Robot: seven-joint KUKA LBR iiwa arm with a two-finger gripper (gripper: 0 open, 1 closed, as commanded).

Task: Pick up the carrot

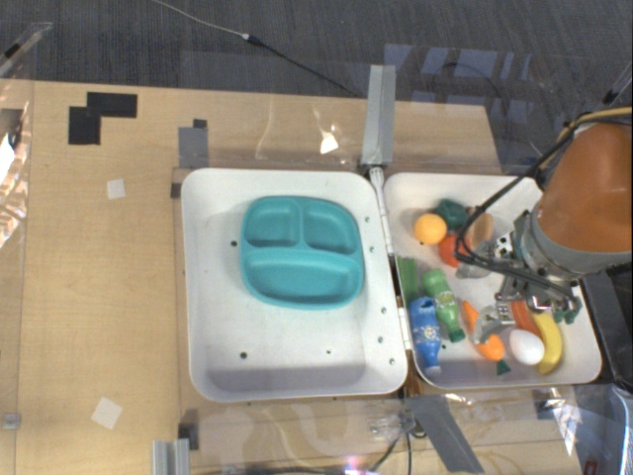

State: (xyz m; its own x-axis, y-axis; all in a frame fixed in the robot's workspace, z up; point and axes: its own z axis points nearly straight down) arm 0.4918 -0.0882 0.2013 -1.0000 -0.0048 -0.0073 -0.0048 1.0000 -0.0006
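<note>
While its finger state is unclear, end effector [514, 310] hovers just beside carrot [485, 341].

Bright, even overhead light; plastic-sheet glare; slight softness

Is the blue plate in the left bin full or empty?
Empty. The teal divided plate lies flat in the left bin, and all its compartments show bare. The toy food sits in the right bin.
</note>
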